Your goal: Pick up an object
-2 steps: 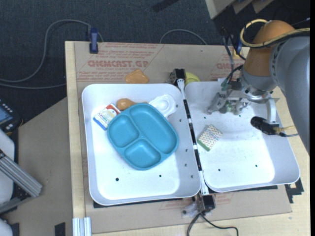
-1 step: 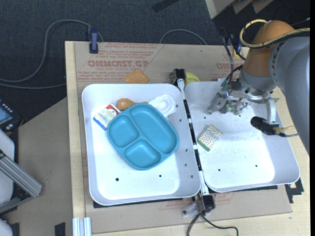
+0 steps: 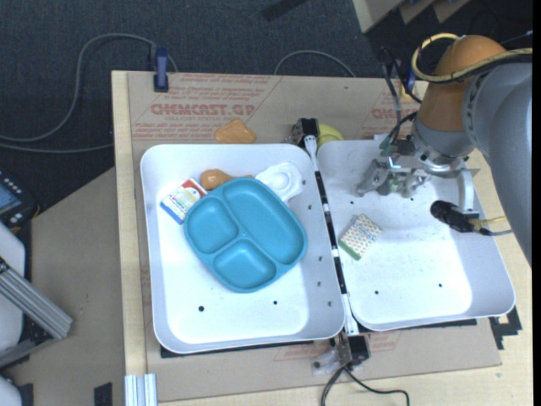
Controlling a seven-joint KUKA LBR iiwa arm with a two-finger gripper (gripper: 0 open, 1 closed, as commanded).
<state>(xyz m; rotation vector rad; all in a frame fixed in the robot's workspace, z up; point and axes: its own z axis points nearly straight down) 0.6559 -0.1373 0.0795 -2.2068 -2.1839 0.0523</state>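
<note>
My gripper [image 3: 389,182] hangs over the back part of the right bin [image 3: 439,303], its fingers open with nothing between them. A small patterned pad [image 3: 359,236] lies on that bin's floor, in front of and to the left of the gripper, apart from it. In the left bin [image 3: 177,311] a blue divided plate [image 3: 244,233] lies at the middle. A small white, red and blue box [image 3: 181,200], an orange piece [image 3: 215,178] and a white cup [image 3: 280,178] sit along the plate's back edge.
On the bench behind the bins lie an orange lump [image 3: 235,131], a black item [image 3: 305,129] and a yellow-green thing [image 3: 329,134]. The ridge [image 3: 330,235] where the two bins meet runs just left of the pad. The grey arm [image 3: 499,117] fills the right side.
</note>
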